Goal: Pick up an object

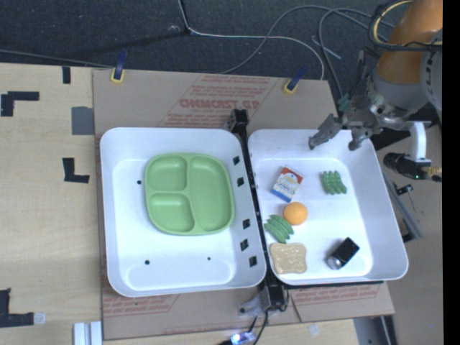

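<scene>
a small orange ball (pixel 295 213) lies mid-way in the right white bin (pixel 381 192), between a red, white and blue carton (pixel 286 184), a green pea pod (pixel 279 228) and a tan toast slice (pixel 288 258). the end effector (pixel 336 141) hangs over the bin's far edge, fingers spread apart, gripping nothing. a green divided plate (pixel 190 193) sits in the left white bin (pixel 122 214).

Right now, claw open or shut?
Open. The grey two-finger claw shows its fingertips spread wide apart, nothing between them, above the far edge of the right shallow white bin.
</scene>
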You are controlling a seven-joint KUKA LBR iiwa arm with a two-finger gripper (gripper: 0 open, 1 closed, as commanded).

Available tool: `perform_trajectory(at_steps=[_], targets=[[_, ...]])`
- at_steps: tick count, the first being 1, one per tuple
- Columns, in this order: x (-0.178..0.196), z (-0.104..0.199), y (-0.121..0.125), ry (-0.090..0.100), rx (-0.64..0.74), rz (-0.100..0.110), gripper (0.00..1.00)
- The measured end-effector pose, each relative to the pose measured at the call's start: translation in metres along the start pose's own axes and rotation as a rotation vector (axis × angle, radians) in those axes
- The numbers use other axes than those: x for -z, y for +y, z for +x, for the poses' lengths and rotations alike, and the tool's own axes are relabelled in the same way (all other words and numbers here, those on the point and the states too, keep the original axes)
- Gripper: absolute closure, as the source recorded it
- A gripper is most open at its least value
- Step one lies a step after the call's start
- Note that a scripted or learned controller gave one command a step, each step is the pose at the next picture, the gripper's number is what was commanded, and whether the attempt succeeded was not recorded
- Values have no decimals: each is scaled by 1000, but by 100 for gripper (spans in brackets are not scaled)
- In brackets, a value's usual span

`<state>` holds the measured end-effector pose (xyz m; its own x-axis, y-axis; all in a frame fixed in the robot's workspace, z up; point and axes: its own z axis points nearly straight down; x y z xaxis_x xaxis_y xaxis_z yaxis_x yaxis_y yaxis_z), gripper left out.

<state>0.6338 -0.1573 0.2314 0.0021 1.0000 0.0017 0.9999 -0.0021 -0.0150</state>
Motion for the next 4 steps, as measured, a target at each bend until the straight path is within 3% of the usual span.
perform_trajectory(at_steps=[1,3,4], targets=[[9,0,2,-2,3,-14,0],[-97,-3,4,-4,4,-12,0],[-143,-3,8,-5,5,-23,0]])
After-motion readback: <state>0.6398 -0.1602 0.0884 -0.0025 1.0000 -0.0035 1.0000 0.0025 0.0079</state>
